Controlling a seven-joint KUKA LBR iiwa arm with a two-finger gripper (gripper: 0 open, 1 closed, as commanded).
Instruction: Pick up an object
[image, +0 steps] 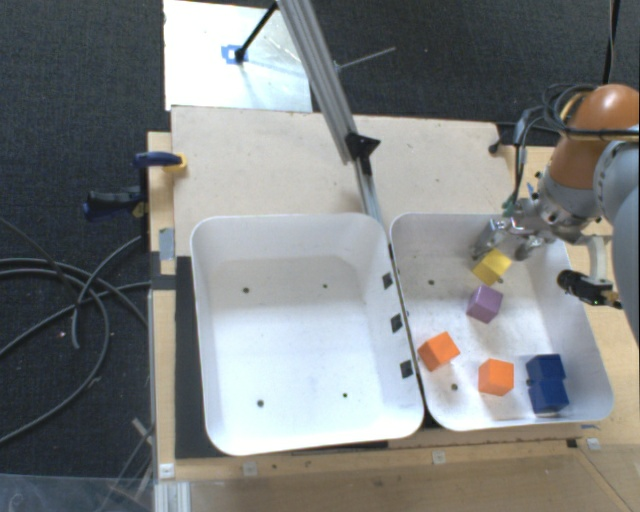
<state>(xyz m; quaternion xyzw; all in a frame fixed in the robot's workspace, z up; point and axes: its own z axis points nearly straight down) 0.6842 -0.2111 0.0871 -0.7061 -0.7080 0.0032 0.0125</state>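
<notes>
Two shallow white bins sit side by side on a pale board bench (280, 160). The left bin (215, 260) shows only its speckled floor and a few small dark dots. The right bin (590, 395) holds five blocks. A yellow block (492, 267) lies near the far end, tilted, directly under the gripper (510, 233). A purple block (484, 303) sits just beside and in front of it, apart from it. Nearer the front edge are two orange blocks, one (438, 351) close to the wall shared with the left bin and the other (496, 377) further right, with a blue block (546, 382) just beside the second, near the bin's front right corner.

The arm (600, 140) comes in from the right, its orange band high at the frame's edge, and the gripper hangs over the far part of the right bin. Its tip meets the top of the yellow block, but whether the block is pinched between the fingers cannot be told from this angle.

A slanted metal pole (330, 90) crosses the bench toward the bins' shared wall. A blue-and-yellow clamp (150, 165) grips the bench's left edge. The floor around is dark carpet, with black cables (70, 300) looping at the left.
</notes>
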